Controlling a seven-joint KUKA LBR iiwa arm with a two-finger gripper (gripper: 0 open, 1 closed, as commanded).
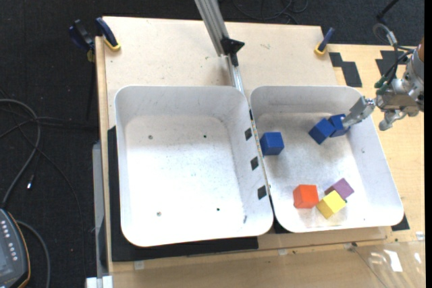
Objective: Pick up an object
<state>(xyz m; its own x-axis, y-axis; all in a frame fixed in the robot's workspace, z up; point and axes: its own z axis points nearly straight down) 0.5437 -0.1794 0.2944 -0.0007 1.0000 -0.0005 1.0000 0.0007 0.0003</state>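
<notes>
In the right bin lie several small blocks. A blue cube sits near the divider. A darker blue block rests further right, towards the back. An orange cube, a yellow cube and a purple cube cluster at the front. My gripper hovers over the bin's right wall, open. Its left finger points at the darker blue block and its tip sits right by that block's right end. Its right finger is outside the wall. Nothing lies between them.
The left bin stands beside the right one, their walls meeting at the divider. A slanted metal rail runs from the back down to the divider. Clamps sit at the bench's back corners.
</notes>
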